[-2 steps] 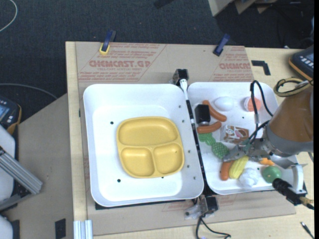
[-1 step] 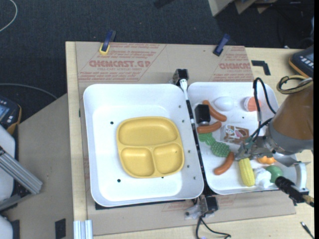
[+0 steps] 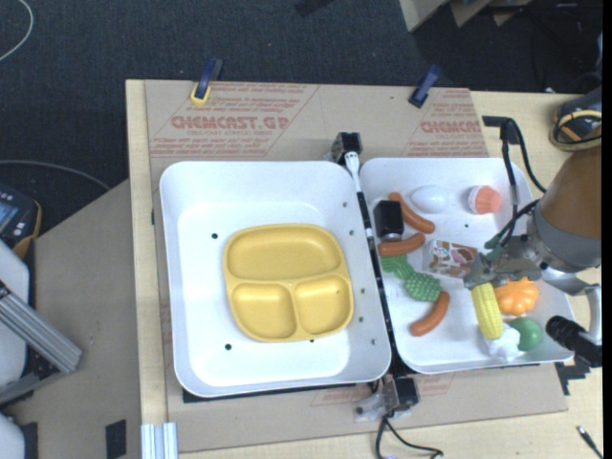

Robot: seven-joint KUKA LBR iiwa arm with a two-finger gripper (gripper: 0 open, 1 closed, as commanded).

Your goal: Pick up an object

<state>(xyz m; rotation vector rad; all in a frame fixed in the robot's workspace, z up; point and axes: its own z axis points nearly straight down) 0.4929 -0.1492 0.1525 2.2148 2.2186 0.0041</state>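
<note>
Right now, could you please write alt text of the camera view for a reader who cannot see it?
The arm's hand hangs low over the right bin, among toy food: sausages, corn, an orange pepper. The left bin holds a yellow divided plate.

My gripper (image 3: 490, 268) hangs low in the right shallow white plastic bin (image 3: 449, 354), just above the yellow toy corn cob (image 3: 487, 311) beside the orange toy pepper (image 3: 517, 297).

Two white bins (image 3: 182, 256) sit on a tan bench (image 3: 143, 161) with red lettering. Yellow tray (image 3: 285, 280) on the left; yellow corn (image 3: 486, 311), orange pepper (image 3: 517, 297), green pickle (image 3: 415, 284), reddish sausages (image 3: 429, 315) on the right.
</note>
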